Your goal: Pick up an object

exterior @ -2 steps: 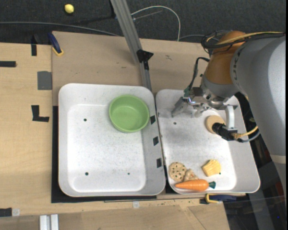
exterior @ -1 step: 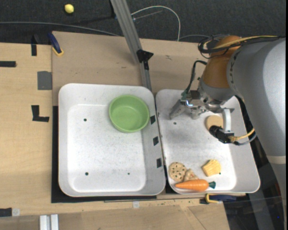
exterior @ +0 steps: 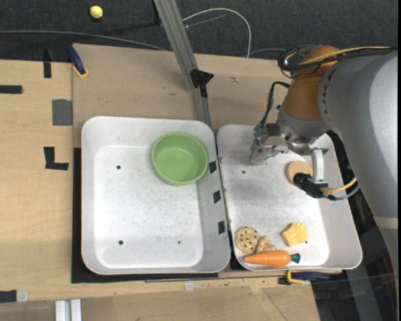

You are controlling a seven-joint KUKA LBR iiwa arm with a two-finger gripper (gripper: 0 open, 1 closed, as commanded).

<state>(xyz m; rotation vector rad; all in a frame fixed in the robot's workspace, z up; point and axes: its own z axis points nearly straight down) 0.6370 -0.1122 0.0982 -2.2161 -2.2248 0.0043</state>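
The job has not been done yet. The pincer (exterior: pixel 259 154) hangs over the top left part of the right bin (exterior: pixel 267 192), just right of the middle of the frame. I see nothing between its tips, and the white floor under it looks bare. I cannot tell if the pincer is open or closed, because it is small and grey against the bin.

The things it could pick up all lie apart from it. A round tan thing (exterior: pixel 295 171), maybe a little bun, sits to the right of the pincer, close to the arm's black cable. It is partly hidden, so I cannot say what it is. Three toys lie together at the bottom of the right bin: a carrot (exterior: pixel 271 259), a round cookie (exterior: pixel 246 237) and a yellow wedge (exterior: pixel 294 233) like cheese.

The carrot is the only long one. It lies flat, and its long line runs left to right across the frame, along the bin's bottom wall. Its thin orange tip points left and its green end points right.

The left bin (exterior: pixel 120 233) has a green bowl (exterior: pixel 180 157) near its top right corner, standing the right way up.

What is left, I think: go to one thing, come down, close on it and lift it.
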